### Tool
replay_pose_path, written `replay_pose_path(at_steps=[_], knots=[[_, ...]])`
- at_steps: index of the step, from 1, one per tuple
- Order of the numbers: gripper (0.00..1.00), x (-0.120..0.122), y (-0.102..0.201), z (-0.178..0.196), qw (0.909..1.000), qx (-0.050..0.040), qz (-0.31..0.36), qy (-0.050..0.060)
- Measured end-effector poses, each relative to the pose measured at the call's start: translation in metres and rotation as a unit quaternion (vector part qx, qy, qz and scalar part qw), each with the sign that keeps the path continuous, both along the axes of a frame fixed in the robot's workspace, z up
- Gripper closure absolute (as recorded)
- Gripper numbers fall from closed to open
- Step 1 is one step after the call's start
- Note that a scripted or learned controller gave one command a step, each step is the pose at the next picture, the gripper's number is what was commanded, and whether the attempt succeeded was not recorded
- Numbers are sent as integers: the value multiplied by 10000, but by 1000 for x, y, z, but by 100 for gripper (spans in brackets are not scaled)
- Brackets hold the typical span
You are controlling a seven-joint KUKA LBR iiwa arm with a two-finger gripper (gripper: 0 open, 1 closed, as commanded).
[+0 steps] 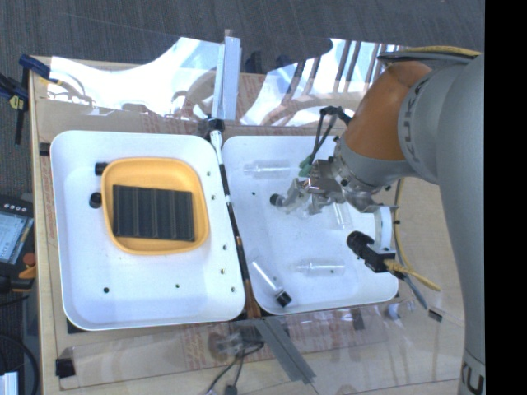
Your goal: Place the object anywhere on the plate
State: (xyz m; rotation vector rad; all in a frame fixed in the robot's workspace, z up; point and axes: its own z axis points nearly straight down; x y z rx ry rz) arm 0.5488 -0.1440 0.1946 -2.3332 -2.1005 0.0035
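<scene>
1. Gripper (290, 197) sits low over the right bin (247, 159), upper middle part, reaching in from the right; can't tell if it is open or closed, too blurred.
2. Arm (428, 122) grey, orange band (380, 118) above the wrist, covers the right bin's upper right corner.
3. Clear syringe (321, 266) lies flat on the right bin floor, lower middle, apart from the gripper.
4. Second clear syringe (262, 169) lies near the right bin's top left, beside the gripper.
5. Third syringe with black tip (272, 285) lies slanted in the lower left corner of the right bin.
6. Yellow plate (152, 175) with dark ribbed centre sits in the left bin (74, 295), upper middle.
7. Nothing on the plate.
</scene>
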Motion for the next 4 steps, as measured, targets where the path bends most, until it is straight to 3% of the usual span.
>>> replay_pose_path(at_steps=[1,2,3,4], knots=[[100,61,36,8,9986,4,537,0],[100,71,93,8,9937,-21,1125,-5],[0,71,96,7,9935,0,1142,-4],[0,83,166,-3,9722,5,2341,-9]])
